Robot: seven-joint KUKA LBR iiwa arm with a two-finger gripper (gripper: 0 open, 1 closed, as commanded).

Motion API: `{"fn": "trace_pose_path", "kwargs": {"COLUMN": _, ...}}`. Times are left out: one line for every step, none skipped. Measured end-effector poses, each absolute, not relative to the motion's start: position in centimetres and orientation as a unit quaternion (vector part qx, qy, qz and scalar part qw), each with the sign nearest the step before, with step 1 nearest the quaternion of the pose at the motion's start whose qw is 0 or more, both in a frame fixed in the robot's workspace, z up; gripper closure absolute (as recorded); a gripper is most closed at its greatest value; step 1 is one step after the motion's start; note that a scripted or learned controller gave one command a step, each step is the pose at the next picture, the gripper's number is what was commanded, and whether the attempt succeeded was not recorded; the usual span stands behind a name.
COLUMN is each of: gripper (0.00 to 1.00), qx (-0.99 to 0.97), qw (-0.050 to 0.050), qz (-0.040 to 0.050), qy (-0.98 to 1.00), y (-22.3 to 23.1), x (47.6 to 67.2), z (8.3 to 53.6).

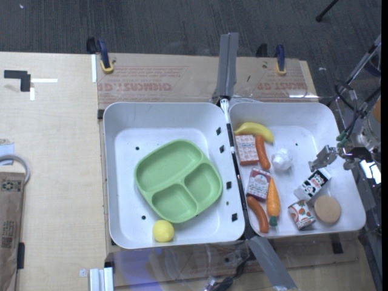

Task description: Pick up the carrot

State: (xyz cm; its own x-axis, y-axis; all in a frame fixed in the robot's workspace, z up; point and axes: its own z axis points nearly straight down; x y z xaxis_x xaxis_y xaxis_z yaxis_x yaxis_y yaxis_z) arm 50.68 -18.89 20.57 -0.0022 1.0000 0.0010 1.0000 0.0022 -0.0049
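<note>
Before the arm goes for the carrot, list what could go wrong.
1. The carrot lies wedged between a small red carton and a sausage, so the fingers may catch a neighbour instead.
2. A second sausage nearby looks similarly orange and could be mistaken for it.
3. The gripper sits at the right bin's far side; crossing over could knock the milk carton.

Left bin (115, 162): one green divided plate (177, 180), one lemon (162, 230) at the front wall. Right bin (291, 117): banana (254, 129), carrot (273, 199), two sausages (262, 153) (257, 214), several small cartons, one round biscuit (327, 209). Gripper (327, 155) sits over the right bin's right side, well apart from the carrot.
</note>
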Motion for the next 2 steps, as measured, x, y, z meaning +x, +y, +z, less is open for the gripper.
{"fn": "trace_pose_path", "kwargs": {"gripper": 0.00, "qx": -0.736, "qw": 0.000, "qz": 0.0011, "qy": -0.677, "y": -17.9, "x": 48.0, "z": 26.5}}
{"fn": "trace_pose_path", "kwargs": {"gripper": 0.00, "qx": -0.744, "qw": 0.000, "qz": 0.0018, "qy": -0.668, "y": -15.5, "x": 47.9, "z": 39.6}}
